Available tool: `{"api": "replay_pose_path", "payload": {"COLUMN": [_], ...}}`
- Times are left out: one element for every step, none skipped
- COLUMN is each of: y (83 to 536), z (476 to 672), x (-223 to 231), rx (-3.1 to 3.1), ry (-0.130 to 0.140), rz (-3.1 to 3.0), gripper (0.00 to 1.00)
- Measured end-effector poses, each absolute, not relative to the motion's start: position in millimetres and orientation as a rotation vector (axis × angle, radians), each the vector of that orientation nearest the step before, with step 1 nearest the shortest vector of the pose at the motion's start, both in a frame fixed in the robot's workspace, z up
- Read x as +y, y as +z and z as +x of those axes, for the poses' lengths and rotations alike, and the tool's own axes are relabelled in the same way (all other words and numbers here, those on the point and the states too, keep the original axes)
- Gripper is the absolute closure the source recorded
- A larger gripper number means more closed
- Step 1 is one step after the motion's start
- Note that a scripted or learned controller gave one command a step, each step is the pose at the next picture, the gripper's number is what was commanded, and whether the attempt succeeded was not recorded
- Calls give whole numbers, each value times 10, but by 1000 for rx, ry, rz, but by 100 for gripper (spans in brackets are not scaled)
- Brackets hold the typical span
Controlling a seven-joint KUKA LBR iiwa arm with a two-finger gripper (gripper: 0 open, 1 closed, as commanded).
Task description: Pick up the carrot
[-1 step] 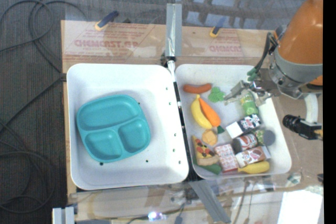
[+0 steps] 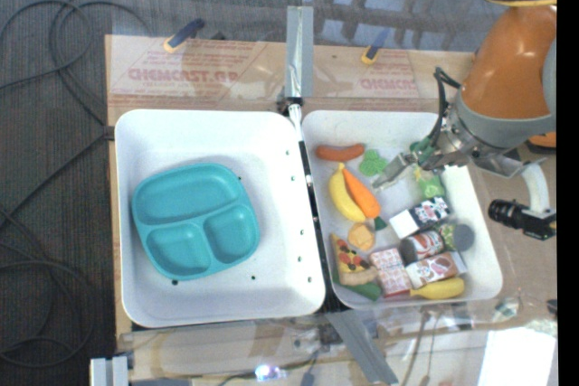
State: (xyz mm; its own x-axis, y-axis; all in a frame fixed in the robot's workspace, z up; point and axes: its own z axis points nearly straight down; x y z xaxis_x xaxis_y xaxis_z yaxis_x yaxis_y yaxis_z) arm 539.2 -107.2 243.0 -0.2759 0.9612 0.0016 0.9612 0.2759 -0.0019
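Lying slantwise in right bin [image 2: 484, 235]: orange tapered carrot [image 2: 361, 193] against banana [image 2: 342, 194]; gripper [image 2: 404, 165] state unclear.

Legible text: faint reddish mirrored lettering on the cardboard sheet [image 2: 194, 72] behind the bins, partly readable, resembling "CHEMCAST"; a second such print at the sheet's right. Small food packages [image 2: 425, 241] carry labels too small to read.
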Motion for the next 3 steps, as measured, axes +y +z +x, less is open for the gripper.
{"api": "replay_pose_path", "payload": {"y": [1020, 1101, 1505], "z": [5431, 5429, 5670], "x": [-1032, -1027, -1223], "rx": [-2540, -2536, -2207], "ry": [1, -3, 5], "rz": [-1842, -1842, -2234], "gripper": [0, 100, 100]}}
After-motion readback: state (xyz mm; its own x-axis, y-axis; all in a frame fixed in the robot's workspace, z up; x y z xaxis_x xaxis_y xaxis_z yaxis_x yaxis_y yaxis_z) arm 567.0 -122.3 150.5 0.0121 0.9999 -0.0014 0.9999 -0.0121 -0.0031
